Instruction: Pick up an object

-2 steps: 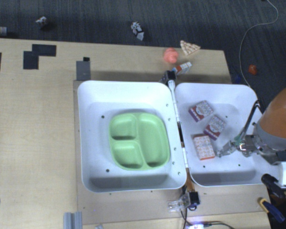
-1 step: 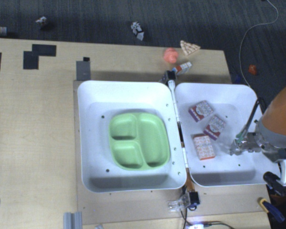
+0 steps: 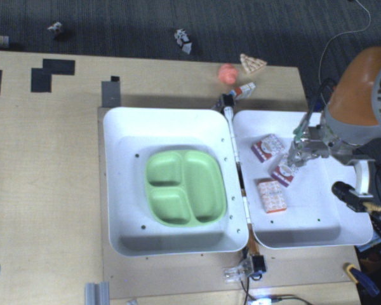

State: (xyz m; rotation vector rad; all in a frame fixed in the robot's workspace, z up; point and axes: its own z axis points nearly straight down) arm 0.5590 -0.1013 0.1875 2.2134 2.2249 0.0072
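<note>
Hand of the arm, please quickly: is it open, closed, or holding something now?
Hand: low in the right bin, right at a small red and white packet; open, closed or holding cannot be told.

Both bins, the left bin [image 3: 114, 170] and the right bin [image 3: 317, 227], are showing plain white against the pale tan bench [image 3: 44, 189]. A light green divided tray [image 3: 184, 186] is lying in the left bin. In the right bin, three red-and-white patterned packets [image 3: 272, 196] are showing. Beyond the bins, a pink ball [image 3: 227, 74] is glowing on the bench edge. The arm's band [image 3: 359, 88] is showing orange over grey.
</note>
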